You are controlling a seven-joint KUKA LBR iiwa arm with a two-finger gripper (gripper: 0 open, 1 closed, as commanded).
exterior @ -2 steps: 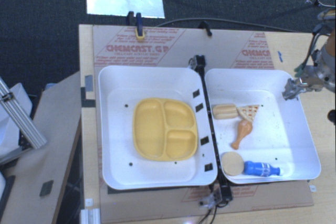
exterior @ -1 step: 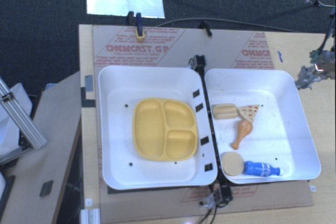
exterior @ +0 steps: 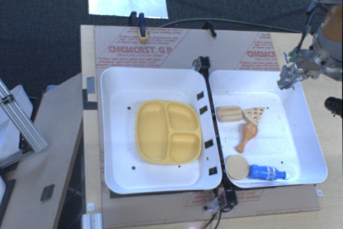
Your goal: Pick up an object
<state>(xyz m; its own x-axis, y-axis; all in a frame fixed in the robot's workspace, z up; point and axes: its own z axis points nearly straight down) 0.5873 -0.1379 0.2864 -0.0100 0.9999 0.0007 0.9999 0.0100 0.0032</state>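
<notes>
Right bin (exterior: 300, 115): one bread roll (exterior: 229, 113), waffle wedge (exterior: 254, 115), drumstick (exterior: 247, 137), cookie (exterior: 237, 167), blue bottle (exterior: 266, 172). Left bin (exterior: 123, 88): one yellow divided plate (exterior: 168, 132). Gripper (exterior: 285, 81) at upper right; its opening cannot be told.

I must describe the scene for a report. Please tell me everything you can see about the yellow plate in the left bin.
The yellow plate is a rounded-square tray that looks like plastic, divided into three compartments: one long one on the left and two smaller ones on the right. It lies flat, right side up, near the middle of the left bin, resting on its white floor. Nothing lies in its compartments, and nothing else touches it.
</notes>
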